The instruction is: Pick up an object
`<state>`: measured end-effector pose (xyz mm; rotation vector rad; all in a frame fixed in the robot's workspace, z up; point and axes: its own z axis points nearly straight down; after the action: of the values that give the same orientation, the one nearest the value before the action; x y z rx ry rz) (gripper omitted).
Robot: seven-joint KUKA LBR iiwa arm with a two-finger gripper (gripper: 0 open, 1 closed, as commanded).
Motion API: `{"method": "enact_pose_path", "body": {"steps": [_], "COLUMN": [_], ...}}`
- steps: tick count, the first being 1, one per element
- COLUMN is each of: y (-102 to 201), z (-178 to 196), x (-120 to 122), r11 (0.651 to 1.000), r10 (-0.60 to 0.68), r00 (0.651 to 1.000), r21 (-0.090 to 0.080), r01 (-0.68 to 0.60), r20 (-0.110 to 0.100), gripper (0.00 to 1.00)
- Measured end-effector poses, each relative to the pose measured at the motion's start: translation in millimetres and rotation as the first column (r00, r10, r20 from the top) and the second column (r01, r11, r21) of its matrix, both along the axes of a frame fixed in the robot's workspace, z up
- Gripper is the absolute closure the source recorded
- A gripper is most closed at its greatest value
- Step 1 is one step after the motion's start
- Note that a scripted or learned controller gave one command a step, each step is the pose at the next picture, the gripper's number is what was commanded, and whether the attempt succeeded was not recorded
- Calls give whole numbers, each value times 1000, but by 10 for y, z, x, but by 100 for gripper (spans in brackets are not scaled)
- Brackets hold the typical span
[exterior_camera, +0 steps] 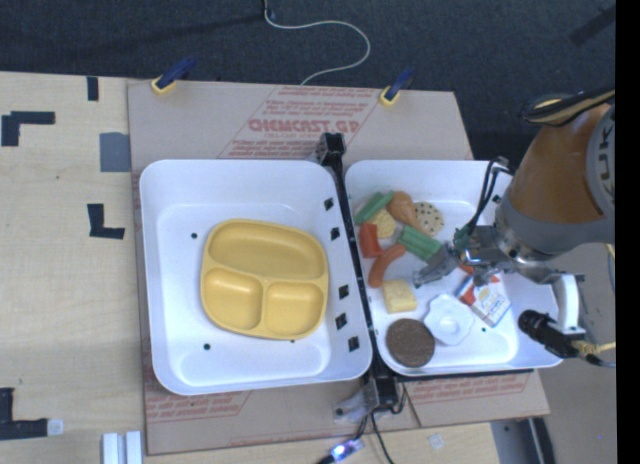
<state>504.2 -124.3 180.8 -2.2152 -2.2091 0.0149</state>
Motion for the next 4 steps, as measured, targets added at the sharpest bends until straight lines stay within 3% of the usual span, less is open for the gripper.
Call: {"method": "enact_pose_path", "body": {"steps": [1, 3, 4], "y": [1, 85, 88], "z": [66, -926, -798], "x": [33, -4, 1], "r11": [1000, 1000, 1000], "r10": [3, 4, 4], "r00": [1000, 1000, 1000], "r21": [-2, -1, -1], "r01": [-3, -4, -4], "r20": [14, 10, 12], "gripper": [0, 0, 100]}}
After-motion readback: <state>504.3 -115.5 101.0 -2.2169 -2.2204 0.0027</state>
